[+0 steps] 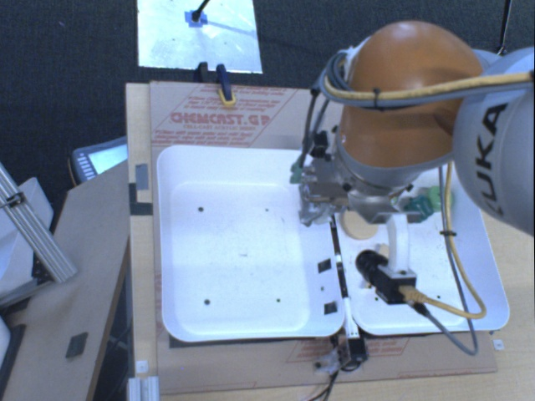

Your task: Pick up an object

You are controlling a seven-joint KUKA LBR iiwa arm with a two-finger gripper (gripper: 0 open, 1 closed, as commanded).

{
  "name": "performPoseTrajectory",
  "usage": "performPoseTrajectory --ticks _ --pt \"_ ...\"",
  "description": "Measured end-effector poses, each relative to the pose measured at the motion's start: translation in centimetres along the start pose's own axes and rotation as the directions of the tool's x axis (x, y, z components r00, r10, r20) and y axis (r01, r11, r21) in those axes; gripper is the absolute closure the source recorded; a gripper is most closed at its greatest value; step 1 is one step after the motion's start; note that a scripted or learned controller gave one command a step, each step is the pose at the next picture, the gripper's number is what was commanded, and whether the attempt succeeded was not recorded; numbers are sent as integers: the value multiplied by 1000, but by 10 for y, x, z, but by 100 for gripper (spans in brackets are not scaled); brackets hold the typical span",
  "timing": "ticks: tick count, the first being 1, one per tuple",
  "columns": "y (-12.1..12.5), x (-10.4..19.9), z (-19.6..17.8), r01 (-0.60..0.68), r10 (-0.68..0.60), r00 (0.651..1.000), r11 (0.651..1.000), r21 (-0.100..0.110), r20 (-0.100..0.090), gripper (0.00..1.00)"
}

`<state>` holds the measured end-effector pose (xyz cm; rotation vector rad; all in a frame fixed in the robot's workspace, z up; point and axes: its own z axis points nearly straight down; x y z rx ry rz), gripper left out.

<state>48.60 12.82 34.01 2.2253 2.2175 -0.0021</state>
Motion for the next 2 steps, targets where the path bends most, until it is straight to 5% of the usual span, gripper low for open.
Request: performPoseTrajectory --ticks 2 --pt "0 50 -199 9 -9 1000 1000 -15 -7 100"
